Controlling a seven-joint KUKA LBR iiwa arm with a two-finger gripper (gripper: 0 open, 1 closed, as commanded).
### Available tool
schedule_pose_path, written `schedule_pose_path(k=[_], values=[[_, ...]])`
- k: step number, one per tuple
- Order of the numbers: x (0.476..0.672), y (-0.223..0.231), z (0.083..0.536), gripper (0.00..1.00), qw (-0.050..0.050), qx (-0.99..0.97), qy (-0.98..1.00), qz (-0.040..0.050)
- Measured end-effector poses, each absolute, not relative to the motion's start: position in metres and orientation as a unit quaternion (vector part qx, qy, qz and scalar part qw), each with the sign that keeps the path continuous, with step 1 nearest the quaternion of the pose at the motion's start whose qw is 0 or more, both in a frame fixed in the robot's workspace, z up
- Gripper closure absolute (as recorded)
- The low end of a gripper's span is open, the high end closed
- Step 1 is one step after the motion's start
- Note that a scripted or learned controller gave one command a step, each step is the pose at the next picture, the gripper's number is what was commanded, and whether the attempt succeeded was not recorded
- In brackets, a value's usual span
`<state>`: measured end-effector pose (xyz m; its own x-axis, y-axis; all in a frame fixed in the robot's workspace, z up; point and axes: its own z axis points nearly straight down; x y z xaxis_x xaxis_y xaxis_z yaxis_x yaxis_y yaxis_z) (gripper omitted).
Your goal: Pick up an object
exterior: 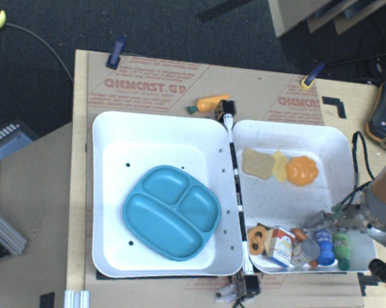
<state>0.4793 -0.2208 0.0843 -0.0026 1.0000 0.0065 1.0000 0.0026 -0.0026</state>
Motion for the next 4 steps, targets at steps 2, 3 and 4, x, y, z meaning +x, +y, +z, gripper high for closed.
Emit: schedule_pose_path(k=[2,3,4], values=[[0.668,-0.21,0.086,0.0,0.003,-0.706,-0.708,-0.0018],[0.668,-0.21,0.096,1.0,0.001,-0.706,-0.709,-0.0014],[0.622,-0.144,0.135,1.0,0.0,-0.707,-0.708,-0.0004]])
